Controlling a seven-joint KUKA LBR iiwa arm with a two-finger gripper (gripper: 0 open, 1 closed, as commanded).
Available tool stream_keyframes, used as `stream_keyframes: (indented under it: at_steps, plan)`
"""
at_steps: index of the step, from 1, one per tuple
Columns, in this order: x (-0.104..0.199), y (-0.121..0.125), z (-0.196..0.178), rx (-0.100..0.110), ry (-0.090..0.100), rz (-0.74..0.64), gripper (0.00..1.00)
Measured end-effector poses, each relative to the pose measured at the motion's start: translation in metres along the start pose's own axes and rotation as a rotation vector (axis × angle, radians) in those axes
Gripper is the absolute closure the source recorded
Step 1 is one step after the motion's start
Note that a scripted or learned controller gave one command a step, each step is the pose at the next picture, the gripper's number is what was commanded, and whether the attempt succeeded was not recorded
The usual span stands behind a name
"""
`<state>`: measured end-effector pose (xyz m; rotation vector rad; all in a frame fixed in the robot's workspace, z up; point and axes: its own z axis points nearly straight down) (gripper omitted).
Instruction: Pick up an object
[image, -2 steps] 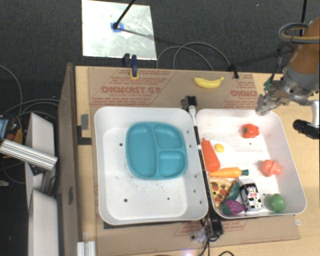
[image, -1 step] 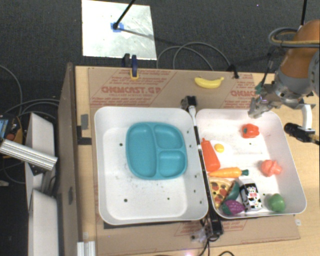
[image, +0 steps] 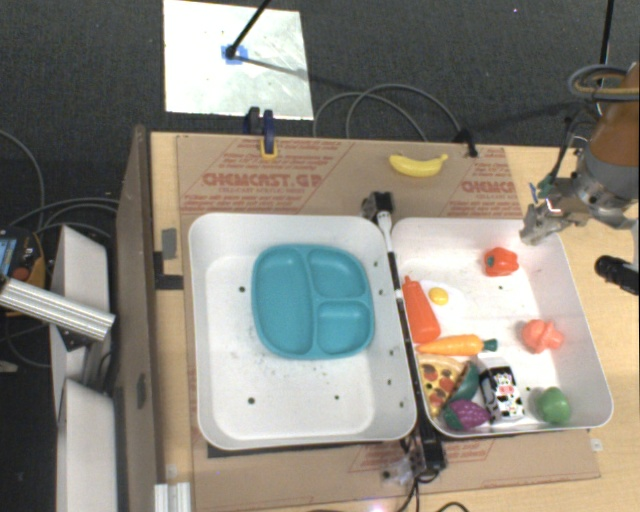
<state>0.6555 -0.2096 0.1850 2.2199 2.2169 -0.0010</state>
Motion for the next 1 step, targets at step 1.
stream_keyframes:
  at_steps: [1]
  plan:
    - [0.0070,0.0144,-0.0134,-0.003,0.002,-0.006,1.00]
